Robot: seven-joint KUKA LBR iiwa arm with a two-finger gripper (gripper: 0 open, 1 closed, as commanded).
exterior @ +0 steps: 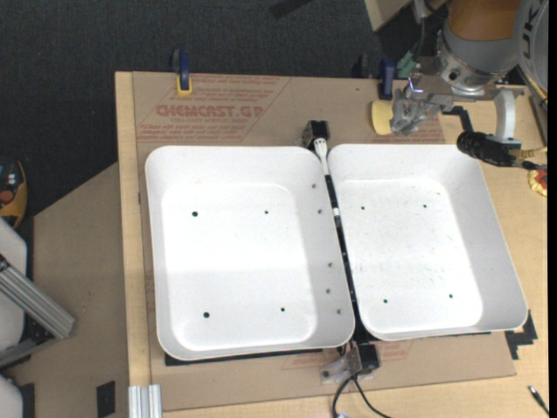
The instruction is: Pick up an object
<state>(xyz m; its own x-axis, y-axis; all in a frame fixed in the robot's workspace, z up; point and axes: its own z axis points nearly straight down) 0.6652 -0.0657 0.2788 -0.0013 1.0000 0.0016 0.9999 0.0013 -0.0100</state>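
Both white bins sit closest to the lens, the left bin (pixel 235 251) and the right bin (pixel 418 242) lying side by side on the brown bench board (pixel 218 103), touching along a dark seam. Up beyond the far rim of the right bin the gripper (pixel 409 116) hangs over the board, and I cannot tell how it is set or whether it has hold of anything. Just beside it, on its left, is a small pale yellow object (pixel 381 117), outside either bin; whether the two touch is unclear. My judgement is that this is the likely thing to pick, and the risk is plain: it lies against the bin's edge, so a descent slightly off could strike the rim, or nudge the piece away instead of closing around it
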